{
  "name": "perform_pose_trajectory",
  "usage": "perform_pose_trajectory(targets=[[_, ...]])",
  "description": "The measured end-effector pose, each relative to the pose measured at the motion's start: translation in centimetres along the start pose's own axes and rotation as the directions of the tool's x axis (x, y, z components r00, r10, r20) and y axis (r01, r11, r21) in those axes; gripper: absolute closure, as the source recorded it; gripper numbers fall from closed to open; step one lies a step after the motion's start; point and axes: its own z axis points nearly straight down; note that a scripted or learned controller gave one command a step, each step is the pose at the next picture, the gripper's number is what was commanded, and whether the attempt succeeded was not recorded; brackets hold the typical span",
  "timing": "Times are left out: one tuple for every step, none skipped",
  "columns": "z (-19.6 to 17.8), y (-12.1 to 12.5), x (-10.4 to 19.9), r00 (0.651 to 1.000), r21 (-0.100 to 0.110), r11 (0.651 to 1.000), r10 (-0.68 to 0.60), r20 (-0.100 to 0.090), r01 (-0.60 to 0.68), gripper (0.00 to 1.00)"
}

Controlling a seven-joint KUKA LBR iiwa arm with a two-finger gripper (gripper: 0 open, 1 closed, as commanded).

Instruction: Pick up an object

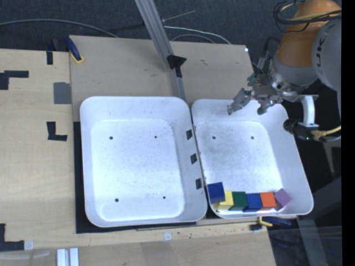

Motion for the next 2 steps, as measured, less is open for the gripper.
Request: perform_pose_trajectory(targets=[[-5.1,3.4,7.4,1.0,-0.008,1.0,-0.008,-0.001,0.008,0.0],[-6.9,-6.2,9.9,1.0,0.0,1.0,-0.001,-0.001,0.001,0.0]])
